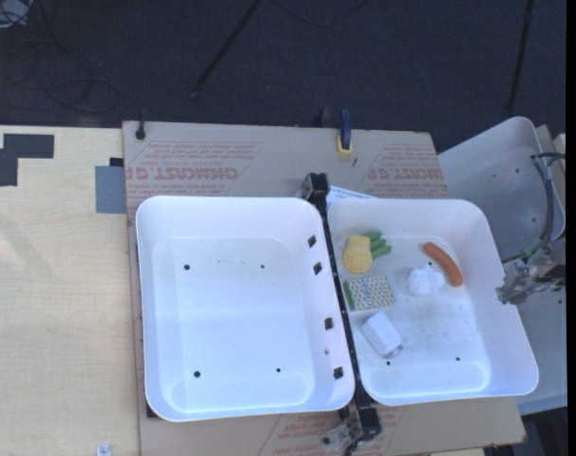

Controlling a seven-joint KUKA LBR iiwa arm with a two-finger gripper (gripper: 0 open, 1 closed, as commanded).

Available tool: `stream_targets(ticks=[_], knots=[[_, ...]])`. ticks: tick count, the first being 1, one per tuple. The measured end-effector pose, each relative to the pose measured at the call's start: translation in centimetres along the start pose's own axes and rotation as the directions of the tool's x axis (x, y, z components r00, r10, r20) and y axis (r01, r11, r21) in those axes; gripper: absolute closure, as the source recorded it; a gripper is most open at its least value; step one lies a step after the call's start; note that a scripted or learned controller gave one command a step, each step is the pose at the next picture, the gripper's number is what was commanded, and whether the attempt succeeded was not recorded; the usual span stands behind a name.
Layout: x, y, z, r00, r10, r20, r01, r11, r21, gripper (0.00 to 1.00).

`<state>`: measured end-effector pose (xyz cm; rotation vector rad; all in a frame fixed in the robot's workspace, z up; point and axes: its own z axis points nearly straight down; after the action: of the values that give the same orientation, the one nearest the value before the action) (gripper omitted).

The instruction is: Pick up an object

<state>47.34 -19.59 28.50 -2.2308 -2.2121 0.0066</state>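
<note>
The hand [528, 283], its state unclear, hangs beside the right bin [502, 255].

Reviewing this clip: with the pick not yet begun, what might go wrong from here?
1. The corn, patterned pad and white cup crowd the right bin's left wall, so a descent there may hit the wall or grab two items.
2. The white ball almost touches the sausage and blends into the bin; either could get knocked away.

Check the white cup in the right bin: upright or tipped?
Tipped. The white cup lies on its side on the right bin floor, below the patterned sponge.
</note>
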Motion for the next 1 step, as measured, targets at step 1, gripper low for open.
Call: stream_targets(ticks=[1], knots=[[-0.51,0.25,-8.42,1.000,-0.009,0.000,0.009,1.000,-0.009,1.00]])
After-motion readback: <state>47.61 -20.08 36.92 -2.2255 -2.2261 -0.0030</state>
